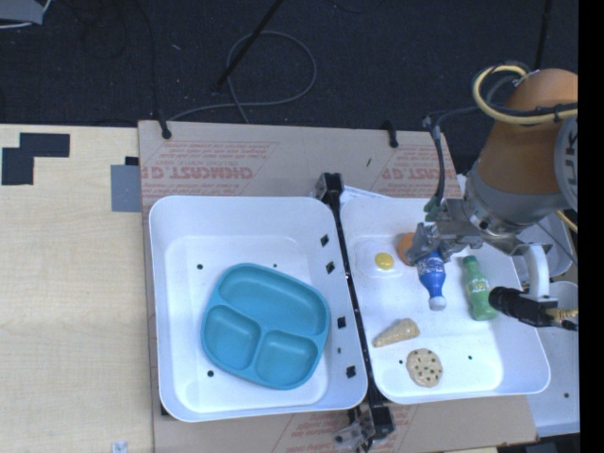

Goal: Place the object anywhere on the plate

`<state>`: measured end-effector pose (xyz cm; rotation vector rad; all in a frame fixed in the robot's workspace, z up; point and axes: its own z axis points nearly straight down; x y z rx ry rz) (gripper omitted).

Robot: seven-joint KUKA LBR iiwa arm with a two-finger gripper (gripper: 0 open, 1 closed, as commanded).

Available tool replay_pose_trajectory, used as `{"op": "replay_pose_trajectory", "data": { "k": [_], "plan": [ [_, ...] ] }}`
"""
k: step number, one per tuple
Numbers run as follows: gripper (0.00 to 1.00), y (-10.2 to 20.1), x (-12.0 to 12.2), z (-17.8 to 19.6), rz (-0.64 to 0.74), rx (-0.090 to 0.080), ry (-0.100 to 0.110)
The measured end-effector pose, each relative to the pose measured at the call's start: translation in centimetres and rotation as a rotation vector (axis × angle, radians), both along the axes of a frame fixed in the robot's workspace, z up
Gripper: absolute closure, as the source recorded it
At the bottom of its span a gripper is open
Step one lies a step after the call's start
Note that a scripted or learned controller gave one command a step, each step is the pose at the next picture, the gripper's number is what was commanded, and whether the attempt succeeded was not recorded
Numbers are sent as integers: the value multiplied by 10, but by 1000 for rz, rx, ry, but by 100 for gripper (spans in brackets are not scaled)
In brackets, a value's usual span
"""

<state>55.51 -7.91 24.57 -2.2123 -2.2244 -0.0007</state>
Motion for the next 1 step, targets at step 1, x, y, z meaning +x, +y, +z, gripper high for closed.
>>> {"op": "replay_pose_trajectory", "data": {
  "k": [1],
  "plan": [
    [100,52,-14,-8,-2,-1,3]
  ]
}}
